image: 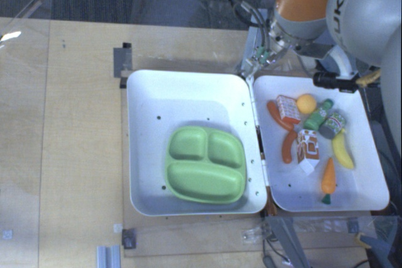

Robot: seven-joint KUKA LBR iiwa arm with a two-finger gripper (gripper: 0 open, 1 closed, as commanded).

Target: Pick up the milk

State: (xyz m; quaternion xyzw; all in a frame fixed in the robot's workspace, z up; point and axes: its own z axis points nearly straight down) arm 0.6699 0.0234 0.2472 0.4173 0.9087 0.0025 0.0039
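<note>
The milk (308, 151) is a small white carton with brown and red print. It lies flat in the middle of the right bin (370, 194), between a sausage and a banana. My gripper (257, 61) hangs off the grey wrist below the orange band, over the back edge where the two bins meet. It is well behind and to the left of the milk, and nothing shows in it. Wires and the wrist body hide how it stands.
Around the milk lie two sausages (287, 147), a red-and-white box (288, 108), an orange (306, 103), a green bottle (318, 115), a can (333, 124), a banana (342, 151) and a carrot (328, 176). The left bin (144, 135) holds a green divided plate (206, 164).
</note>
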